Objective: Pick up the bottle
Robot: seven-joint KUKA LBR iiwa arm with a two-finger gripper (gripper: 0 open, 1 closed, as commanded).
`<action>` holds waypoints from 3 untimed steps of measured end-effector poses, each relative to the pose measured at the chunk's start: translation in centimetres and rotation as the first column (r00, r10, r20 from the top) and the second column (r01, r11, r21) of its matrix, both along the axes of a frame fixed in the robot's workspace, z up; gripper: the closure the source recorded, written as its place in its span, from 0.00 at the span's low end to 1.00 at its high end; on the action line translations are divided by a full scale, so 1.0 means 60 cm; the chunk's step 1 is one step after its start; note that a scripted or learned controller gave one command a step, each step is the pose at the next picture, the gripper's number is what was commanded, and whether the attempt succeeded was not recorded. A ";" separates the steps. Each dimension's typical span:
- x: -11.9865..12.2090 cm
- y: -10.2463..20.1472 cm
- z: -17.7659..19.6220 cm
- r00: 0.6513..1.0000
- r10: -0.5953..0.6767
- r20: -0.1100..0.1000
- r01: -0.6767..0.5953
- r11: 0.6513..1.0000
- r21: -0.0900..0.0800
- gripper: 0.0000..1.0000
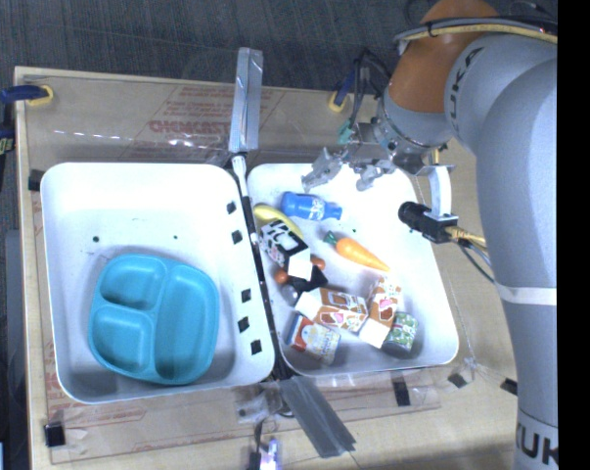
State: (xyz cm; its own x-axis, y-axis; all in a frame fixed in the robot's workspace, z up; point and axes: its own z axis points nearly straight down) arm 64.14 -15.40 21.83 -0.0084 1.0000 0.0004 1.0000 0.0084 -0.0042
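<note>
A small blue bottle [308, 207] lies on its side near the back of the right bin [433, 280], beside a yellow banana [272, 215]. My gripper [346, 169] hangs just above the bin's back rim, up and to the right of the bottle. Its two grey fingers [321, 170] are spread apart with nothing between them. The bottle is apart from the fingers.
The right bin also holds an orange carrot [358, 252], a black-and-white pack [283, 243] and several small cartons [345, 319] toward the front. A blue divided plate [158, 316] lies in the left bin [69, 204]. A metal divider [244, 101] separates the bins.
</note>
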 end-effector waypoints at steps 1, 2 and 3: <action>0.011 0.012 -0.213 0.993 -0.120 -0.001 0.120 0.993 0.000 0.00; 0.011 0.014 -0.197 0.993 -0.114 -0.006 0.114 0.993 0.001 1.00; -0.067 0.041 -0.082 0.998 0.060 0.000 -0.060 0.998 0.000 1.00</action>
State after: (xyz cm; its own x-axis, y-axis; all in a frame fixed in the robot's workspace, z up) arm 60.13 -12.94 16.91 -0.0684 0.9977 0.0006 0.9976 0.0684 -0.0040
